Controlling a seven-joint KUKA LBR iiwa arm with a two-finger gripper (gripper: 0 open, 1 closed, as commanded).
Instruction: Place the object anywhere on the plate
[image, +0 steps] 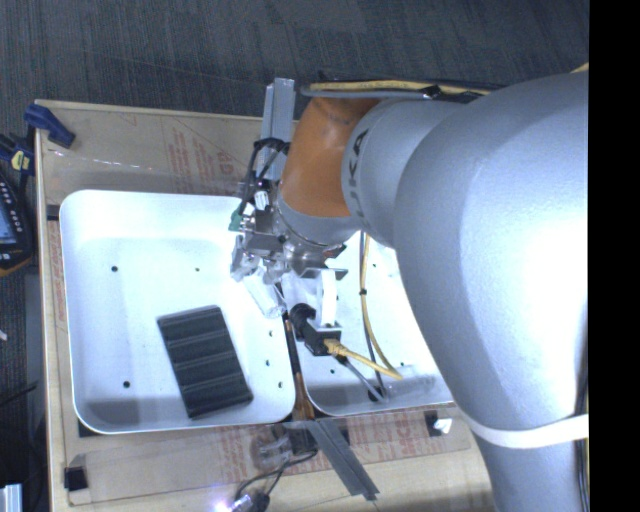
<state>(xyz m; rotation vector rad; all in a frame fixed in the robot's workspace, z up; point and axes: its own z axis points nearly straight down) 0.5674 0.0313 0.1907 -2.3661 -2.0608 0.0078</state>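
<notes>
A dark ribbed rectangular plate (204, 360) lies flat in the left bin (90, 300), near its front. My gripper (262, 280) hangs over the right edge of that bin, just above and to the right of the plate, apart from it. The wrist and its cables crowd the gripper, and I see no object in it. The grey arm with its orange band (320, 170) hides most of the right bin (400, 385).
The divider between the two bins (293, 370) runs just below the gripper. Yellow and black cables (350, 360) hang from the wrist into the right bin. Blue clamps (45, 125) sit at the bench's far left corner.
</notes>
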